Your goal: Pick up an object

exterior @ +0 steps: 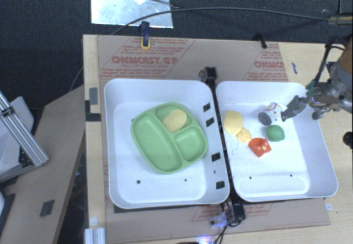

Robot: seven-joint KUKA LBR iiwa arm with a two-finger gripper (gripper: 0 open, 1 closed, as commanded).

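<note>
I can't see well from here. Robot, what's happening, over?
Gripper above right bin, holding nothing visible. Green ball just below it, grey piece beside. Red toy crowds close.

We note two white bins: the left bin [124, 182] and the right bin [314, 174]. The left bin carries a light green divided plate [160, 146] with a pale yellow item [175, 120]. In the right bin we identify a yellow object [233, 122], a grey piece [265, 118], a green object [275, 133] and an orange-red object [260, 146]. The desk [182, 58] is tan board with red lettering.
</note>
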